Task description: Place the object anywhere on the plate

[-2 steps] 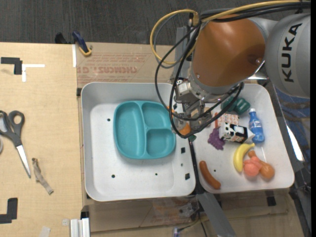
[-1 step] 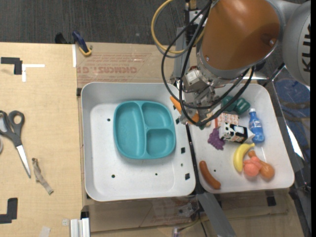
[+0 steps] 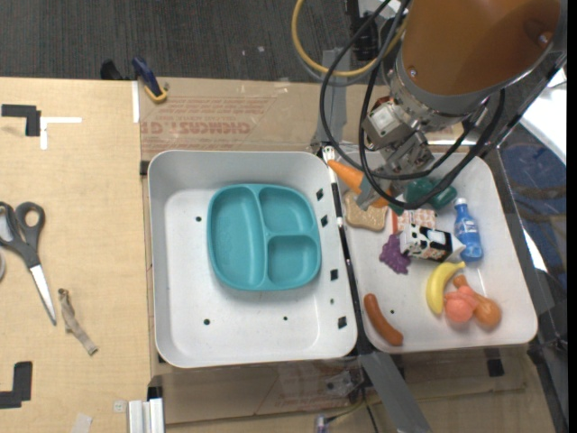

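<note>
There is one camera, fixed above the bench (image 3: 72, 197), and it looks down at a slant. It sees both white bins: the left bin (image 3: 171, 269) lies near the middle, the right bin (image 3: 505, 314) towards the right side. The arm (image 3: 473, 25) comes in from the upper right, very near to the lens.
</note>
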`<state>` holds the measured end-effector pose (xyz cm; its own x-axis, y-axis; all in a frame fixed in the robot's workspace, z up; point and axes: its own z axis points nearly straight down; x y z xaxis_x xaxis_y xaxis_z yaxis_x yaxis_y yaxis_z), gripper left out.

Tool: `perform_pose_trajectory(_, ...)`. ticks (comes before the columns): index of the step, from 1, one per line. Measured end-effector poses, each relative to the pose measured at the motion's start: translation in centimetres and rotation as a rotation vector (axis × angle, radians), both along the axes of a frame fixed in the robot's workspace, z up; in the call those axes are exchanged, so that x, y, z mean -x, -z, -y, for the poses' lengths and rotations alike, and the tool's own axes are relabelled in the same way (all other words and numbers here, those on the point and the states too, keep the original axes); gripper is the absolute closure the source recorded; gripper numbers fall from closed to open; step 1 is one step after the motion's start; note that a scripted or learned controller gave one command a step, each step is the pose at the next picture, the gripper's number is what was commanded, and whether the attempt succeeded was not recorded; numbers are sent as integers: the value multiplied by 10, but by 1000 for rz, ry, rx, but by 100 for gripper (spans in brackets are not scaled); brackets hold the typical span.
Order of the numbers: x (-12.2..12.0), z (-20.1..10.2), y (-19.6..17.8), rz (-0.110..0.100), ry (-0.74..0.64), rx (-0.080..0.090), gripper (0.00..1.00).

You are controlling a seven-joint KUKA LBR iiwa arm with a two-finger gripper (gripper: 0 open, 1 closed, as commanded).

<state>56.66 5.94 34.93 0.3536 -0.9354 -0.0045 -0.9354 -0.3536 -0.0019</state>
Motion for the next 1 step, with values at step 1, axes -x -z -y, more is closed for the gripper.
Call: perform_pose_trajectory(1,-18,-60,94,-2,-135,0,100)
